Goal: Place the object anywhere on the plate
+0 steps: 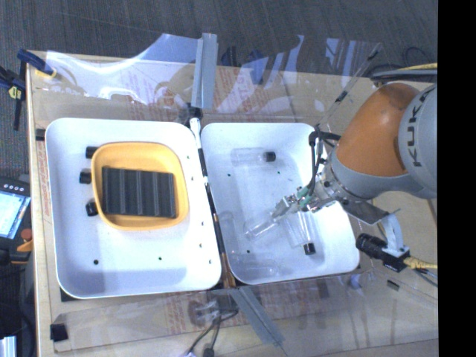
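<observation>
A yellow plate [141, 156] with a dark ridged centre lies in the left bin [111, 270]. Two see-through objects with small black ends lie in the right bin [256, 270]. One see-through object [249, 157] rests near the back. The other [305, 236] lies at the front right, its black end toward the bin's front rim. My gripper [288, 207] hangs low over the right bin's middle, just behind and left of that front object. Glare and the clear plastic blur what sits under the gripper's tip.
The arm's orange band [372, 136] and grey wrist hang over the right bin's right rim. A divider [207, 199] separates the two bins. Three small black tabs sit left of the plate. A clear shield rises behind the bins.
</observation>
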Robot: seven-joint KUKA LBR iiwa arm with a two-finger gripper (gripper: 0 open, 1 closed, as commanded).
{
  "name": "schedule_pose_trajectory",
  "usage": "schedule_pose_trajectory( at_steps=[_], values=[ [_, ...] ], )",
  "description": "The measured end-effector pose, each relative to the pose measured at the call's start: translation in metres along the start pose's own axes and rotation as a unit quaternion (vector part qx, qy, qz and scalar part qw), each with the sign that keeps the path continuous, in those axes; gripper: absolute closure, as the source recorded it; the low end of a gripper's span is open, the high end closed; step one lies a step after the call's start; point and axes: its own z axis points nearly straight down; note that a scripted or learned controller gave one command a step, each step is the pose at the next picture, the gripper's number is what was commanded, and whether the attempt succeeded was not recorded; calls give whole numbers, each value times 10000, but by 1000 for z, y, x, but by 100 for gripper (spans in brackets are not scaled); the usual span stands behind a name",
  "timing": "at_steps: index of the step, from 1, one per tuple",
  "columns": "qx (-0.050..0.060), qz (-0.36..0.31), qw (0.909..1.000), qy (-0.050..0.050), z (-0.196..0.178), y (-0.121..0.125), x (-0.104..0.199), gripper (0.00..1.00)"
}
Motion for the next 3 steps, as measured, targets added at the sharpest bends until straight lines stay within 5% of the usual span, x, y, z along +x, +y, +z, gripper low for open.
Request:
schedule_pose_trajectory(
  at_steps=[1, 2, 3],
  values=[
    [5, -264, 9997, 10, -30, 63, 113, 100],
    [18, -410, 9992, 6, 22, 133, 163, 100],
    [15, -410, 9992, 5, 22, 133, 163, 0]
  ],
)
